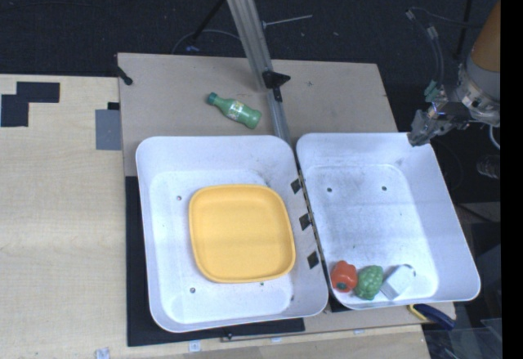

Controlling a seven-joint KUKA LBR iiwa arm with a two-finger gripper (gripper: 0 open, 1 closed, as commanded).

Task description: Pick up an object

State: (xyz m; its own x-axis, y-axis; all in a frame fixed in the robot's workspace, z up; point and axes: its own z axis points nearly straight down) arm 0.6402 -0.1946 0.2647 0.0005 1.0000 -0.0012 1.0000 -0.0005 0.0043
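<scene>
The gripper (426,130) hangs just past the far right corner of the right bin (441,210), and whether it is apart or together cannot be told. Well below it, in that bin's near corner, a red pepper (344,275), a green object (369,281) and a white block (397,281) sit bunched together. Far to its left, the yellow plate (242,232) lies flat in the left bin (159,186), and a green bottle (234,110) lies on the board beyond.

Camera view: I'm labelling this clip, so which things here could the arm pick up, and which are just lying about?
Belongs to the job:
- yellow plate in the left bin
- red toy, green toy and white block in the right bin
- gripper, at the right bin's far corner

Lying about:
- green bottle on the board behind the bins
- metal rail
</scene>
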